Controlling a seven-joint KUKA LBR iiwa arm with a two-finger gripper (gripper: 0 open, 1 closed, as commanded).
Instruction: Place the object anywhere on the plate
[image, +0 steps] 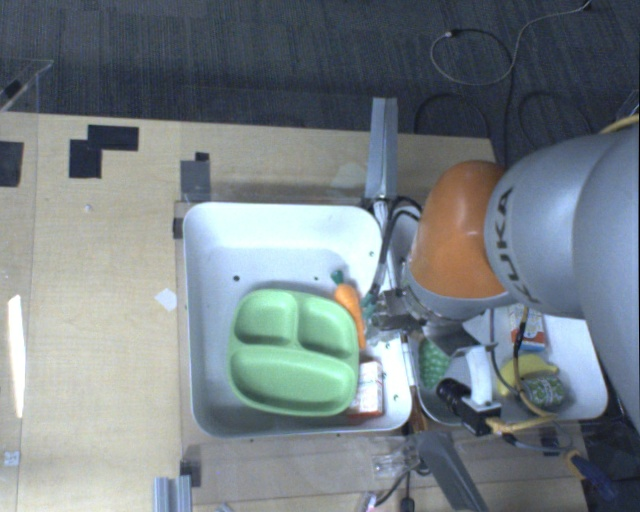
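Looming closest to the lens, our grey KUKA arm with its orange wrist band (460, 240) covers most of the right-hand white bin (585, 385). We can place the gripper (385, 320) roughly at the divide between the two bins, but whether it is spread or closed we cannot tell.

Next in size is the left shallow white bin (215, 260), holding the pale green three-compartment plastic plate (293, 350). Just beside the plate's right rim lies a small orange carrot-shaped toy with a green top (347, 298), touching or nearly touching the plate, not on it. We take this to be the task's object, so the placing is not yet done. We judge the step in hand to be the approach for a grasp; the next move calls for closing on the carrot, lifting, and shifting left over a compartment.

A reddish packet (370, 390) sits by the plate's lower right corner; yellow and green items (540, 380) lie in the right bin. The bin wall crowds the carrot.
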